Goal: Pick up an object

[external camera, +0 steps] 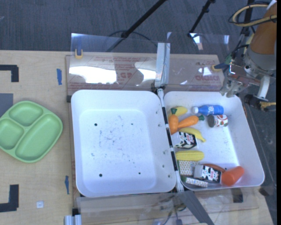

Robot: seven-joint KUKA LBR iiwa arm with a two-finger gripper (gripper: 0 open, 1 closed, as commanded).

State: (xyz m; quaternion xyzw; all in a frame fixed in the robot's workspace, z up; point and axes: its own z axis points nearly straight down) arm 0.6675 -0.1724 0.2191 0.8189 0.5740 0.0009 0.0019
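While the gripper (229, 90) is hovering at the right bin's (246, 145) 1 o'clock corner, finger state indeterminate, the approach step is proceeding; the next move is calling for descent toward the blue bottle (208, 110) lying at 12 o'clock.

- A green divided plate (29, 130) lies on the wooden surface (41, 66), at the left.
- Blue tape marks (59, 76) sit near the left bin.
- A clear panel (114, 59) stands at the far side.

Orange band (265, 38), grey wrist, yellow cable loop (246, 12), silvery pincer (231, 87).
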